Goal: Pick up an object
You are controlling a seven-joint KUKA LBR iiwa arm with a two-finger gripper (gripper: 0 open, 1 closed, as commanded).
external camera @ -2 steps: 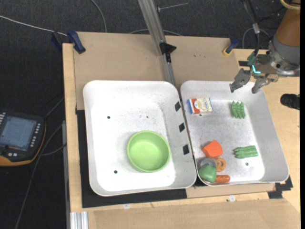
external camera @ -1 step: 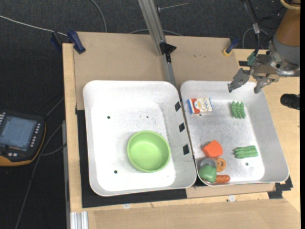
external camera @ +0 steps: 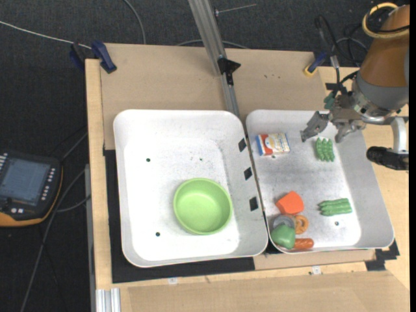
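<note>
Gripper (external camera: 330, 130) sits over the upper right part of the right bin (external camera: 370, 194), fingers spread apart, nothing between them. We see one dark finger (external camera: 312, 127) angled toward the left and another (external camera: 342, 130) pointing down, with a small green ridged toy (external camera: 324, 149) on the bin floor just below and between them; we can't tell if either finger touches it. The arm (external camera: 385, 51) comes in from the right, orange band above the grey wrist. Left of the gripper, a small red, white and blue carton (external camera: 272, 143) lies flat near the bin's upper left corner. Lower in the same bin, a second green ridged piece (external camera: 335, 207) lies near the right side, well apart from the gripper. At the bin's lower left we have a cluster: an orange block (external camera: 290, 202), an orange ring (external camera: 301, 224) just below it, a green rounded object (external camera: 282, 235), and a red-orange piece (external camera: 303, 244) at the bottom edge, all close together or touching. The left bin (external camera: 130, 142) holds a light green bowl (external camera: 203, 205), upright, in its lower right area. Both bins rest side by side on the counter (external camera: 162, 77). A metal post (external camera: 208, 25) rises from the counter's back edge between the bins. A handheld pendant (external camera: 26, 187) lies on the floor off the left.
</note>
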